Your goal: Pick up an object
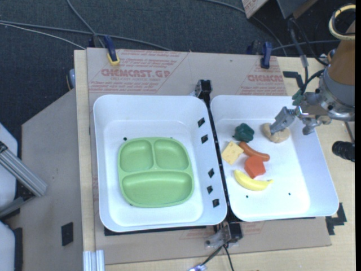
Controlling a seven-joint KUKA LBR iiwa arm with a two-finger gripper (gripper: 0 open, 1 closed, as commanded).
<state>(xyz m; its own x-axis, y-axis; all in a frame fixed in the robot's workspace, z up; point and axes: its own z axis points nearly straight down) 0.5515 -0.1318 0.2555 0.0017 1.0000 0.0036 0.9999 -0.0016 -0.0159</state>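
Item 1, gripper (287, 123): two grey fingers at the wrist of the arm (338, 89), low over the back of the right bin (316, 174). One finger slants down onto the near edge of the tan bread roll (274, 133); the other sits further right, toward the bin's right wall. The fingers stand apart, with nothing seen clasped between them.

Item 2, tan bread roll: small, rounded, pale brown. It lies at the gripper's left finger, touching or nearly so, and is not between the two fingers. It is the likeliest candidate for the pick, being the nearest piece.

Handling note: as judged here, the grasp is not yet made. To do the step well, the gripper would need to shift left so the roll sits centred between the fingers, then descend and close squarely; a close from the present offset could nudge the roll away toward the other pieces.

Item 3, remaining pieces, listed outward from the roll:
- green broccoli piece (243, 131), just left of the roll
- orange carrot (255, 151), below-left of the roll
- yellow cheese wedge (232, 152), left of the carrot
- red pepper piece (255, 166), beneath the carrot
- yellow banana (251, 181), nearest the camera.

Item 4, left bin (107, 151): well left of the roll, bearing a green divided plate (155, 171).
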